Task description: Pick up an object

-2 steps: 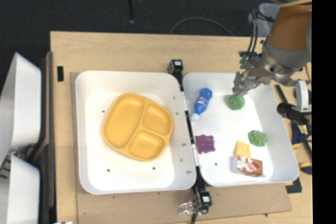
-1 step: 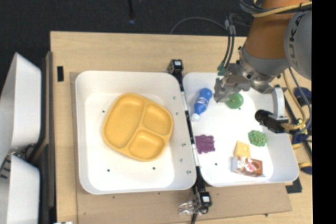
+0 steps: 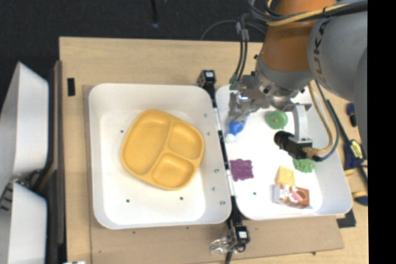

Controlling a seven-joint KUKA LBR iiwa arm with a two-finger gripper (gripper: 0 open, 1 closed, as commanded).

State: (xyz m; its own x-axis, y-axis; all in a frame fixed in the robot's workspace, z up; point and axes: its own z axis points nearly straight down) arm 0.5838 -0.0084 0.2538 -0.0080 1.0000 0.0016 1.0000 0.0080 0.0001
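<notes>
Pincer (image 3: pixel 237 115) stands low in the right bin (image 3: pixel 328 195) at its left wall, directly over a small blue object (image 3: pixel 236 128), its opening not discernible; risk: fingers strike the wall or nudge the object aside, yielding an empty close.

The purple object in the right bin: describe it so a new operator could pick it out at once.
Start at the right bin, the one under the arm. Follow its left wall down to the lower left area, where the purple object lies flat on the white floor, apart from the other items. It is the one purple piece, with ragged edges, below the small blue item.
</notes>
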